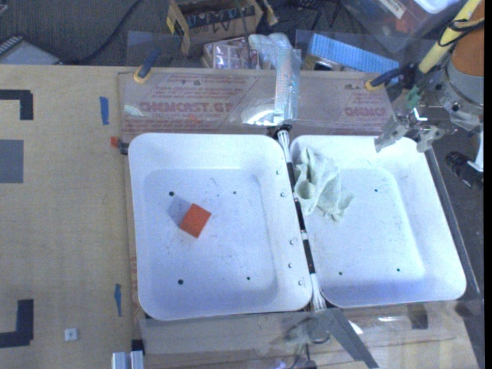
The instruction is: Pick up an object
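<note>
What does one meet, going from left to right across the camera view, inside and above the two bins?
Small orange block in the left white bin → crumpled pale green cloth in the right white bin → two-finger gripper.

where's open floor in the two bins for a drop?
Left bin: bare all around the orange block. Right bin: open from the pale cloth to its right rim. Crowded spots: the cloth at the divider, and the claw over the top-right corner.
</note>
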`<state>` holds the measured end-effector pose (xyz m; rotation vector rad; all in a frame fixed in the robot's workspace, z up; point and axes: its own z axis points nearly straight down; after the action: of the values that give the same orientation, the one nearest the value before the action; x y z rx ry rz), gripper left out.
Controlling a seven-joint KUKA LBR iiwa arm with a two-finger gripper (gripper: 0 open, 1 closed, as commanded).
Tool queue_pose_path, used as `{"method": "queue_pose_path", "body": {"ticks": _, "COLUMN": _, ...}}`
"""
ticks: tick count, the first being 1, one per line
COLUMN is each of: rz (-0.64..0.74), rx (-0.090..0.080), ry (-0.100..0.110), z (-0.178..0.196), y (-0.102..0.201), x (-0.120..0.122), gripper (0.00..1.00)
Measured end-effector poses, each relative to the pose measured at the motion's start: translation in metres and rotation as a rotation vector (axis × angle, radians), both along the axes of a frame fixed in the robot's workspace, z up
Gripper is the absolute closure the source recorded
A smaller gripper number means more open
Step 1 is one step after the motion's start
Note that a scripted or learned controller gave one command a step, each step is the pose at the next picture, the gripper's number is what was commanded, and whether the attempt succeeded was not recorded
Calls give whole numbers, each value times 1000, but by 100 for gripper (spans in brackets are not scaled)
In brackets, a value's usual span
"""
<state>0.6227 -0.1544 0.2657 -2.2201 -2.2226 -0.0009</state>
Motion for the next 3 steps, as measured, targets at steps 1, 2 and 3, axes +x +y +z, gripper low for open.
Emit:
{"method": "queue_pose_path", "body": {"ticks": 1, "rz": 378, "rx": 0, "ry": 0, "z": -58, "y": 40, "x": -16, "gripper": 0}}
{"method": "queue_pose_path", "body": {"ticks": 2, "rz": 647, "rx": 0, "ry": 0, "z": -110, "y": 50, "x": -54, "gripper": 0}}
{"method": "queue_pose_path", "body": {"ticks": 3, "rz": 999, "rx": -6, "ry": -9, "z": -74, "y": 71, "x": 4, "gripper": 0}}
